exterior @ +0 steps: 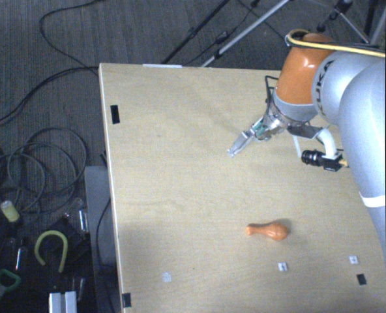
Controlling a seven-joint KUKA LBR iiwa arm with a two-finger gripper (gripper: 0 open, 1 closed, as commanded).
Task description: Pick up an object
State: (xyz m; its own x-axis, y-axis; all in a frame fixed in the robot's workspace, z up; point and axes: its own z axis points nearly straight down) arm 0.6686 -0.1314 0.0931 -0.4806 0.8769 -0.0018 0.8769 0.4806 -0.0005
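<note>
The desk (180, 194) is the biggest thing here, a big flat tan wood top w/ small black marks at the edges and a few tiny pale squares near the front right corner. No things sit on most of it.

My arm (356, 103) is next. It's fat and grey w/ an orange band, and it comes in from the right side, over the far right part of the desk.

My hand (240, 146) sticks out from the arm and points down and to the left, above the bare wood. It's thin and pale w/ a bit of green on it. It's too small and blurry, so I can't tell if it's spread or pressed together. I see nothing in it.

A small black part (321, 158) hangs off my wrist, just right of the hand.

The smallest thing is the orange toy (268, 230). It lies flat on the desk, fat at the right end, thin at the left. It's near the front, well apart from my hand, below it & a bit to the right.
</note>
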